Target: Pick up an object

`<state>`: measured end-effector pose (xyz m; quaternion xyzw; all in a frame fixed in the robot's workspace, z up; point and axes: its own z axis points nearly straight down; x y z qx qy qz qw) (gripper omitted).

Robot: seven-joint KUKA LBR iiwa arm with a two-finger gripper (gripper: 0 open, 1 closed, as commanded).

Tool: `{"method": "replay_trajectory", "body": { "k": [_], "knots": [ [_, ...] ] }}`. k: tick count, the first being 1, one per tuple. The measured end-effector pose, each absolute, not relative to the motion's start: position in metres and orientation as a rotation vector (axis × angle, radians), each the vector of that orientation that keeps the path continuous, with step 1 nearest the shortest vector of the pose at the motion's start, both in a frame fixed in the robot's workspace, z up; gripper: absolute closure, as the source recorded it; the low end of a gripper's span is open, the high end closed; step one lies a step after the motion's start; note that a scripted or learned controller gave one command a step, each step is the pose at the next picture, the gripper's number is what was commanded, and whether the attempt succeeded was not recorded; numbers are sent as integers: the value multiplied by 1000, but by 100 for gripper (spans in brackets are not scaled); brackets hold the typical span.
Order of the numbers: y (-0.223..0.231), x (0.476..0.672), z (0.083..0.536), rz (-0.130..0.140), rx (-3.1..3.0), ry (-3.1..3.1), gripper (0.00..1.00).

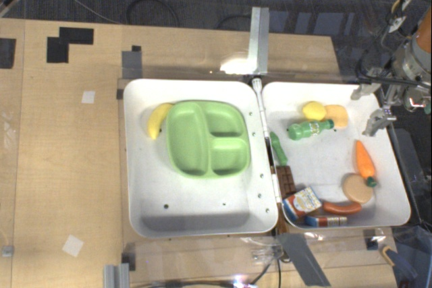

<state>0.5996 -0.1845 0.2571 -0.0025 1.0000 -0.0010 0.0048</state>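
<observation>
The right bin holds several toy foods: a yellow lemon, a pale orange piece, a green bottle lying on its side, an orange carrot, a tan bun, a red sausage, a small printed carton, a brown bar and a green pod. My gripper hangs over the bin's far right edge, above and right of the carrot. It is open with nothing between its fingers.
The left bin holds a green divided plate and a yellow banana beside it. A metal divider post stands behind the wall between the bins. Wooden bench surface lies to the left.
</observation>
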Motion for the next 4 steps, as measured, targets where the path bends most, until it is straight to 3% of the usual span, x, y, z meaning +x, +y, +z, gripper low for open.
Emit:
{"method": "replay_trajectory", "body": {
  "k": [1,3,4],
  "knots": [
    [-202,608,96,0,-142,3134,0],
    [-205,571,90,-6,-296,3113,0],
    [-162,636,89,-3,-511,3086,0]
  ]
}}
